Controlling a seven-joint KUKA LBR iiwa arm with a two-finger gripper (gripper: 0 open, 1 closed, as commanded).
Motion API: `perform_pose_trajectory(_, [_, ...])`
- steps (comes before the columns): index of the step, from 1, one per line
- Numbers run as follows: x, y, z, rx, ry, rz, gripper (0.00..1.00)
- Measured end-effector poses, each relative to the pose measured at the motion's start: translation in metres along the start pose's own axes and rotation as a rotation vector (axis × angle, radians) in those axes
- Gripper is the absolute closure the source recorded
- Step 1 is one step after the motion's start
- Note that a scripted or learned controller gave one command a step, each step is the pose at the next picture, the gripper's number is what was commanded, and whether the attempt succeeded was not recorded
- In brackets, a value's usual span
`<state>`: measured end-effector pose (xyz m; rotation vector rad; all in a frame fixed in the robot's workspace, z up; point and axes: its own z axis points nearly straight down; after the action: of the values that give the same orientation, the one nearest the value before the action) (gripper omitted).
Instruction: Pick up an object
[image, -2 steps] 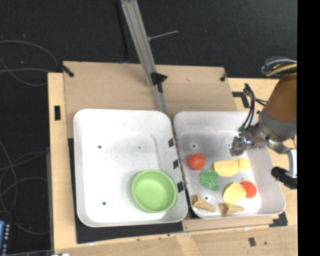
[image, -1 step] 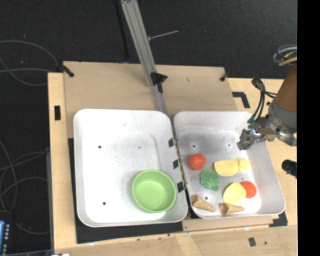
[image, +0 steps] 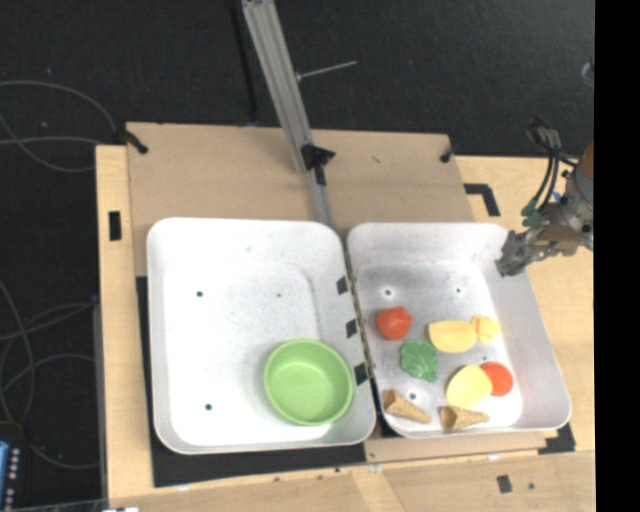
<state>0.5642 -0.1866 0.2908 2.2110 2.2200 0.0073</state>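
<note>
Two white bins side by side: left bin (image: 200, 260), right bin (image: 430, 255). Left bin holds one green bowl (image: 308, 381), lower right corner, upright, opening up.

Right bin holds seven small toy food items, all in its lower half:
- 2 red-orange round ones: red tomato (image: 394, 322) centre-left, orange ball (image: 498, 378) lower right
- 3 yellow: yellow oval piece (image: 452, 336), long axis roughly left-right across the frame; small yellow piece (image: 486, 327) just beside its right end; yellow round piece (image: 466, 385) touching the orange ball
- 1 green leafy piece (image: 419, 360), just below the tomato
- 2 tan wedges (image: 405, 406) along the bottom wall, the second (image: 462, 417) to its right

Gripper (image: 512, 258) sits over the right bin's upper right rim, well apart from the items. Nothing visible between its fingers; opening width can't be judged from this angle.
</note>
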Motion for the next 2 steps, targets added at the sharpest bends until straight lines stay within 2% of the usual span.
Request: perform_pose_trajectory(2, [0.110, -0.026, 0.010, 0.008, 0.003, -0.002, 1.00])
